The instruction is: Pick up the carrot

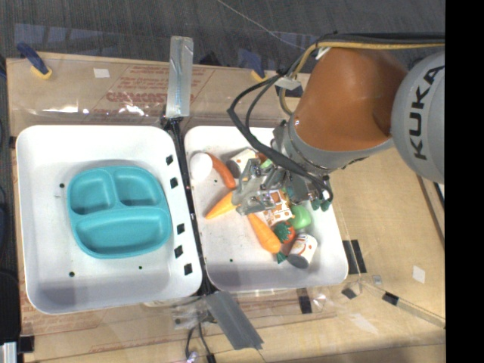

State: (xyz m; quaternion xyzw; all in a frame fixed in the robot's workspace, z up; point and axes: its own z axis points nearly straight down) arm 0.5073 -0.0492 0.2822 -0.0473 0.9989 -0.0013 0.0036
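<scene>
Three orange pieces lie in the right bin (227,274). A carrot (266,233) lies slanted near the bin's middle, its lower end beside a small green piece. An orange cone-shaped piece (219,206) lies to its left, and a darker red-orange piece (222,171) sits further back beside a white round object (200,165). My gripper (253,193) hangs low over the middle of this bin, between the cone-shaped piece and the carrot, just above the carrot's upper end. The wrist hides the items behind it.
The left bin (38,225) holds a teal divided plate (117,210). In the right bin, a green object (301,218) and a small can-like toy (301,252) crowd the carrot's right side. The black divider (181,203) separates the bins. Cables loop above the wrist.
</scene>
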